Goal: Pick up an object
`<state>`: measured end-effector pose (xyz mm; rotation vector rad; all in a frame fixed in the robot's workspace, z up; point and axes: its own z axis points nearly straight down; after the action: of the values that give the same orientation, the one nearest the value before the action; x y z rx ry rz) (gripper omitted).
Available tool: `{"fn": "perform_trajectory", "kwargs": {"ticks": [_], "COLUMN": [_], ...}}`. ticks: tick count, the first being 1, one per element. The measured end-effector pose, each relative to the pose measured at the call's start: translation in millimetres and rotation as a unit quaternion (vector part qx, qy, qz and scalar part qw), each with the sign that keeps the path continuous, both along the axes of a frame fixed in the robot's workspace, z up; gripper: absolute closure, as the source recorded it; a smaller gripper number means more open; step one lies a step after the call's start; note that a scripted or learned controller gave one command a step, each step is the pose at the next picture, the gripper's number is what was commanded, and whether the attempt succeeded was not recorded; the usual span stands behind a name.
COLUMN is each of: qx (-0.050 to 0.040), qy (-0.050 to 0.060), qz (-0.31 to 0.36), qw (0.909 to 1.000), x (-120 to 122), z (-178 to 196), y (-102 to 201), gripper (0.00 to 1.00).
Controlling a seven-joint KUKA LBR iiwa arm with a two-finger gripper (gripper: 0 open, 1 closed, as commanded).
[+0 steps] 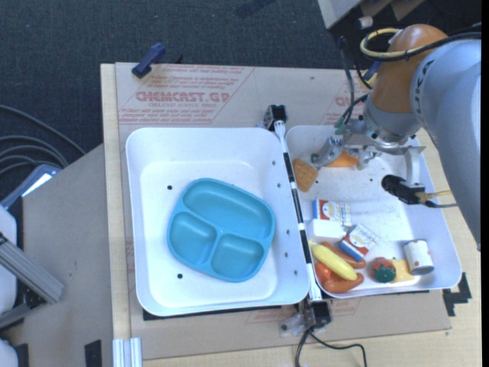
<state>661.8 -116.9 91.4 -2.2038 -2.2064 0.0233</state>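
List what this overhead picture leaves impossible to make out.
- Gripper, camera view: finger state, hidden under the wrist.
- Orange object beside it: identity, mostly covered by the gripper.
- Small box: print too small to read.
- Right bin: far corner covered by the arm.

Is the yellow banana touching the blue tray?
Apart. The camera view shows the banana in the right bin and the blue tray in the left bin, across the divider.

Grey arm (458, 90), orange wrist band (401, 67)
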Motion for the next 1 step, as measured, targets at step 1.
{"fn": "perform_trajectory", "kwargs": {"ticks": [1], "qx": [0.0006], "qy": [0.004], "qz": [0.000], "qw": [1.0000], "x": [-1.4], "z": [9.2], "y": [0.1], "gripper": [1.00]}}
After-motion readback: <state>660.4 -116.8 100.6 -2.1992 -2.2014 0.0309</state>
